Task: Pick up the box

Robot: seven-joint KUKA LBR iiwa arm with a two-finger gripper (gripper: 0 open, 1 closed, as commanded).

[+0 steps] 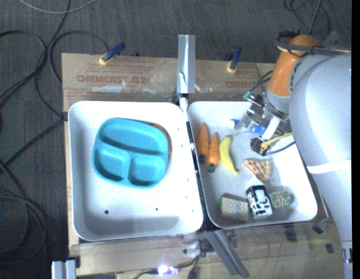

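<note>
Box (258,201) lies well below the jaws (256,133).

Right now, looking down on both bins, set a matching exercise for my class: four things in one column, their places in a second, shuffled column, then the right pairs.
Things:
1. blue tray
2. carrots
3. banana
4. box

Places:
A. right bin, near its front edge, between a patterned packet and a green can
B. left bin
C. right bin, against its left wall
D. right bin, just right of the carrots

Pairs: 1-B, 2-C, 3-D, 4-A
</note>
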